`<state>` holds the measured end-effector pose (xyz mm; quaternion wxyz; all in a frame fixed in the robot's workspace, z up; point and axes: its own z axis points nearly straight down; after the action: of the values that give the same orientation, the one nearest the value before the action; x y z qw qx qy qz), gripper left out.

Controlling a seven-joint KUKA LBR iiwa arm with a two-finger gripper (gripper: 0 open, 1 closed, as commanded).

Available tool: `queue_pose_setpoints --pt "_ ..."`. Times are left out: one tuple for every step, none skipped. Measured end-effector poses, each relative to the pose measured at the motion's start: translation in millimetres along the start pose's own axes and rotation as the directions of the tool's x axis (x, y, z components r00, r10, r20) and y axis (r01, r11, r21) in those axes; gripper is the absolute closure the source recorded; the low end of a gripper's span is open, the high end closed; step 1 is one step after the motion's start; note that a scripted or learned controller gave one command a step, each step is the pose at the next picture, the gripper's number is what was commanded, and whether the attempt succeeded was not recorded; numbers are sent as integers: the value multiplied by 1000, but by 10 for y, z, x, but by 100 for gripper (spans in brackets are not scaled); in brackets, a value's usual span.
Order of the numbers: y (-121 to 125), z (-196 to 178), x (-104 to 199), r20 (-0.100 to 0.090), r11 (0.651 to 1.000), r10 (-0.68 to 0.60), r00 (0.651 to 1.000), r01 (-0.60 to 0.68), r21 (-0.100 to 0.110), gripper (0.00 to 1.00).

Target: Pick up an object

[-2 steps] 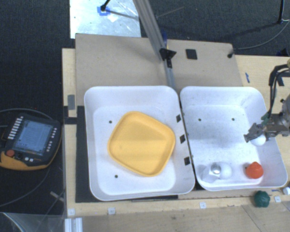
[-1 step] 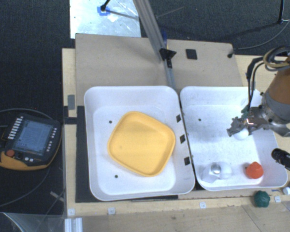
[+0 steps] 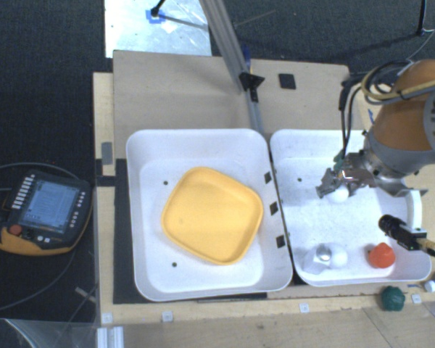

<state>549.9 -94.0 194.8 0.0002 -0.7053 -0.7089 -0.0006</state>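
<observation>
My gripper (image 3: 340,183) hangs low over the upper middle of the right bin (image 3: 304,158), on the grey arm with its orange band (image 3: 413,114). A small white object (image 3: 339,193) lies right under the gripper's tip, touching or nearly touching it, and whether it is gripped is hidden. Near the bin's front wall lie a red object (image 3: 380,255), a white ball (image 3: 338,257) and a shiny clear piece (image 3: 320,256) beside the ball. The left bin (image 3: 141,194) holds a yellow square plate (image 3: 212,214).
A black part of the arm (image 3: 400,230) juts over the right bin's right side, just above the red object. Outside the bins, a green object (image 3: 392,298) lies on the bench's front right. A teach pendant (image 3: 42,210) lies at far left.
</observation>
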Motion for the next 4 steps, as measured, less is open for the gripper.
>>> queue_pose_setpoints --pt "143 19 489 0 1000 2 1000 -2 0 100" --pt "277 -157 956 0 1000 0 1000 0 -1 100" --pt "554 -209 1345 0 1000 1 1000 -1 -1 100" --pt "817 -337 1846 0 1000 1 1000 -1 -1 100"
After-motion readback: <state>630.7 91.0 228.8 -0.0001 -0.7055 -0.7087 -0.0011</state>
